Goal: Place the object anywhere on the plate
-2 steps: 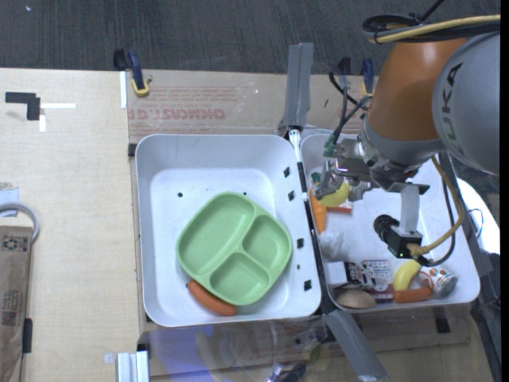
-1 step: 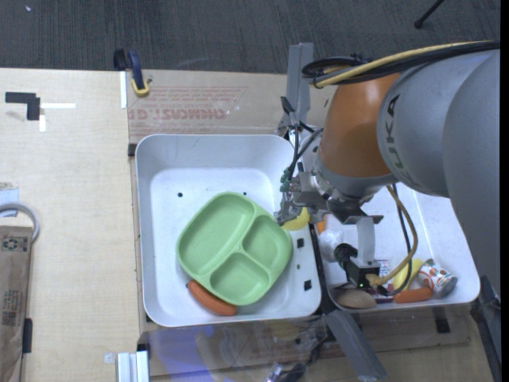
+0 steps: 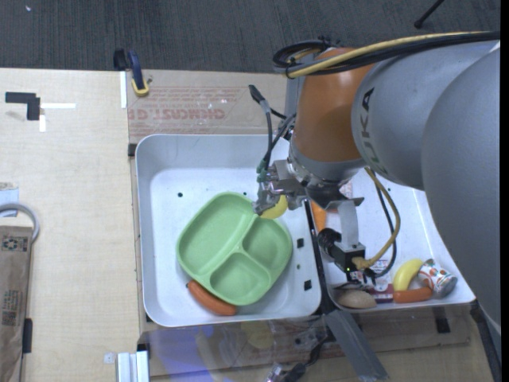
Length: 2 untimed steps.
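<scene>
Banana (image 3: 276,208), a small yellow one, is the object of the task, and it sits right at the tip of the gripper (image 3: 270,200), over the upper right rim of the green plate (image 3: 235,249). The yellow piece shows just below and a little to the right of the fingertips, touching them or nearly so. I judge that the fingers are closed on it, because it hangs at the rim and does not lie flat on anything, but the wrist covers much of the contact, so this is a judgement. Its long axis seems to run from lower left to upper right, along the plate's edge and not across it.

From the fingers, the plate spreads down and to the left. Its nearest compartment begins directly under the fingertips, and the two other compartments lie further in the same direction. So the coming move needs only a short travel toward the lower left, or a plain release, for the banana to land inside the rim and not on the floor of the left bin (image 3: 159,205).

Further from the fingers, beyond the plate's lower left edge, an orange carrot-like piece (image 3: 211,298) lies on the bin floor, touching the plate. Well apart on the other side, in the right bin (image 3: 413,213), I see a second banana (image 3: 407,274), a small can (image 3: 437,279), another orange piece (image 3: 411,295) and a brown rounded thing (image 3: 355,298).
</scene>
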### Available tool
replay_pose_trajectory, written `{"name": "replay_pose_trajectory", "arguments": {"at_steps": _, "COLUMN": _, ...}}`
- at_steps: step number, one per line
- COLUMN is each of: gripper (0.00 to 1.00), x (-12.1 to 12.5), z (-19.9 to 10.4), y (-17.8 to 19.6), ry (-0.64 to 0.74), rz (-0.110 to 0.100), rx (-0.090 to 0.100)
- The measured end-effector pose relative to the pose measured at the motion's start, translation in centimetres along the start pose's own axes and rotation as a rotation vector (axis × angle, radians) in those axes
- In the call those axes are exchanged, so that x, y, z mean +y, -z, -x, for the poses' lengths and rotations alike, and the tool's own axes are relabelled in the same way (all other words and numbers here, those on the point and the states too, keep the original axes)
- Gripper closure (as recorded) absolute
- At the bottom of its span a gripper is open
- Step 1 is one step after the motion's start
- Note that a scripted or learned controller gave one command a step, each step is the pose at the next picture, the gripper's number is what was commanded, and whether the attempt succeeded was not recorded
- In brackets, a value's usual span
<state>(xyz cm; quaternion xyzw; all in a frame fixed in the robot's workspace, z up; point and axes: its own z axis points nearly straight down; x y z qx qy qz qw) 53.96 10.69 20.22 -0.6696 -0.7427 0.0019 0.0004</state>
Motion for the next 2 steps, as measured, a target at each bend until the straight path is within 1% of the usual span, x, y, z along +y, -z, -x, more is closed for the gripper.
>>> {"name": "replay_pose_trajectory", "arguments": {"at_steps": 1, "gripper": 1.00, "x": -0.50, "z": -1.25, "y": -2.28, "ry": 0.135, "rz": -0.002, "rx": 0.000}}
{"name": "replay_pose_trajectory", "arguments": {"at_steps": 2, "gripper": 0.00, "x": -0.49, "z": -1.25, "y": -2.27, "ry": 0.135, "rz": -0.002, "rx": 0.000}}
